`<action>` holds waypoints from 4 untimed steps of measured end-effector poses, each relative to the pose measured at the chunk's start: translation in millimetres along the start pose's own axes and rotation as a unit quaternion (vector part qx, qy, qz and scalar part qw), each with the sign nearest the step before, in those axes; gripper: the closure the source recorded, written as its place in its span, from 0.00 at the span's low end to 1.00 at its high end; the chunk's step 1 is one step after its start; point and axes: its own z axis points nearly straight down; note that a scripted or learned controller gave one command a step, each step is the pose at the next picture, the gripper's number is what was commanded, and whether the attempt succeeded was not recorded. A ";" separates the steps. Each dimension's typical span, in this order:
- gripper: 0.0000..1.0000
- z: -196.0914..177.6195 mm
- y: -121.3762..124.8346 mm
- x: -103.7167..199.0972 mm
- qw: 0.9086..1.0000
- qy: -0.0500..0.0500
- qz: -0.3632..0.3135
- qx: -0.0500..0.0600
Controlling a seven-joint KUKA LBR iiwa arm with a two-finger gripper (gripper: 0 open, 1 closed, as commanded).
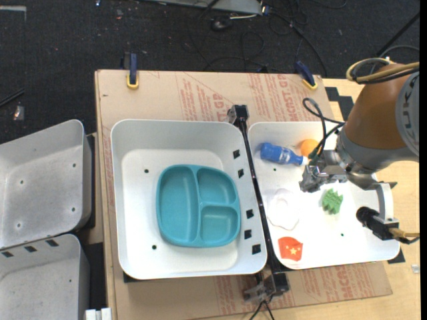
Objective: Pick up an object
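Observation:
In the right bin [353, 245] lie a blue bottle [281, 155], an orange ball [308, 146] partly behind the arm, a green leafy toy [331, 201], a clear lid-like piece [283, 206] and a red-orange block [290, 249]. My gripper [311, 180] hangs over the middle of that bin, just left of the green toy and below the blue bottle. I see nothing between its fingers.
The left bin [133, 145] holds a teal divided plate [199, 205]. Grey trays [40, 172] lie off the bench at the left. The black divider [253, 192] runs between the two bins. My arm covers the right bin's upper right corner.

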 end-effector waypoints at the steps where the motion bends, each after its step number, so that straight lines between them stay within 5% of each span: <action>1: 1.00 -63.3 -0.1 -3.2 1.000 0.000 0.000 -0.001; 4: 1.00 -50.2 0.9 152.1 1.000 0.001 -0.003 0.002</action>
